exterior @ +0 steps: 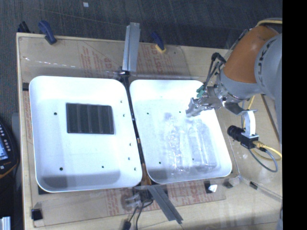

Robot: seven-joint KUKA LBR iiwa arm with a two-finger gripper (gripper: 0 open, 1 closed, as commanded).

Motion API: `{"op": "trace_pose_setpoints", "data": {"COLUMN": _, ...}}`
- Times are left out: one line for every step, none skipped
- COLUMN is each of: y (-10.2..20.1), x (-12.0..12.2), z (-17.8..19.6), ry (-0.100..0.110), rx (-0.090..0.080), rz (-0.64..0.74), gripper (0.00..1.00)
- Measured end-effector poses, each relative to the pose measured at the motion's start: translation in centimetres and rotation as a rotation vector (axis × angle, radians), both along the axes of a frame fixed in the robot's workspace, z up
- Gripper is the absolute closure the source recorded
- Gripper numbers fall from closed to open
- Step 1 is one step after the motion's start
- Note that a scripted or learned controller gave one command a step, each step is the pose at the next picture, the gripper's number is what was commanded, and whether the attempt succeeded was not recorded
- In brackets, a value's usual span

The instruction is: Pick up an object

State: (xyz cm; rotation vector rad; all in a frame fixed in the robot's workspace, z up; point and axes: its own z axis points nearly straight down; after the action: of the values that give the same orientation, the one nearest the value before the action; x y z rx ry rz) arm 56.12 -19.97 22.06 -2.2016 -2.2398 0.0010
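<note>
The gripper [195, 107] hangs over the right bin's [144, 128] upper right, the clear packet [189, 145] just below it, long axis running top to bottom; its opening can't be judged.

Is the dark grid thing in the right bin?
No, the grid lies in the left bin, far from the tool.

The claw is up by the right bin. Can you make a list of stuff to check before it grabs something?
1. Claw is over the right bin: ok.
2. Something to grab there: ok, clear plastic packaging lies in it.
3. Claw lined up over the packaging: not ok, it sits near the packaging's upper edge.
4. Claw open: cannot tell.
5. Claw already holding something: cannot tell.
6. Dark ridged block out of the way: ok, it lies in the left bin.
</note>
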Motion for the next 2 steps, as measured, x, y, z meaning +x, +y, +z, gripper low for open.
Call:
{"op": "trace_pose_setpoints", "data": {"y": -0.9, "x": -0.2, "z": -3.2, "ry": 0.003, "rx": 0.002, "rz": 0.086, "gripper": 1.0}}
{"op": "trace_pose_setpoints", "data": {"y": 1.5, "x": -1.4, "z": 5.6, "ry": -0.002, "rx": 0.0, "rz": -0.023, "gripper": 1.0}}
